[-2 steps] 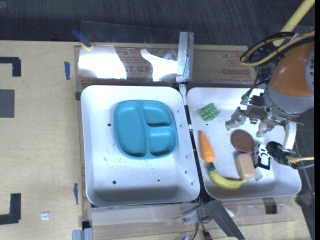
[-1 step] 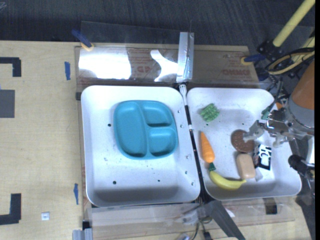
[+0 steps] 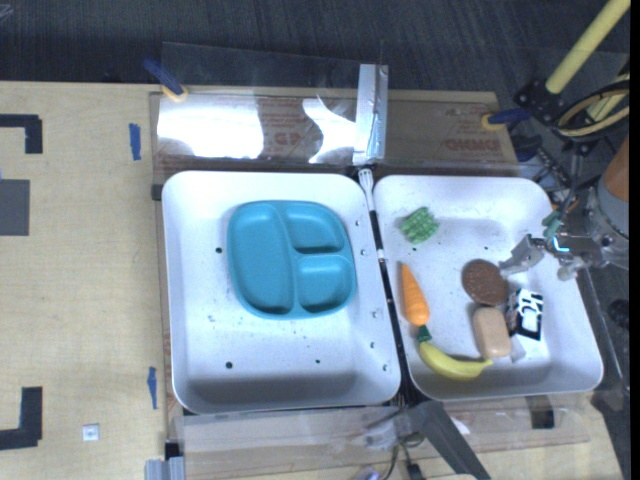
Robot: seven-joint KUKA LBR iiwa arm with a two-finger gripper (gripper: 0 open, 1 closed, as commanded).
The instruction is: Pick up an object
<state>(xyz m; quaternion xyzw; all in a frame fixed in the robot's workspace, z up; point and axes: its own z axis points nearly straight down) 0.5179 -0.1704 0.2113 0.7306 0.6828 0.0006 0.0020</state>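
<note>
Right bin [image 3: 455,193]: 6 objects (1 banana [image 3: 452,362], 1 carrot [image 3: 414,296]).

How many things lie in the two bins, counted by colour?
Blue: 1, the divided tray
Green: 1, the ridged piece
Orange: 1, the carrot
Yellow: 1, the banana
Brown: 1, the round disc
Tan: 1, the block
Black and white: 1, the small item
Total: 7

Red print on the cardboard [image 3: 470,133] behind the bins is too blurred to read.
</note>
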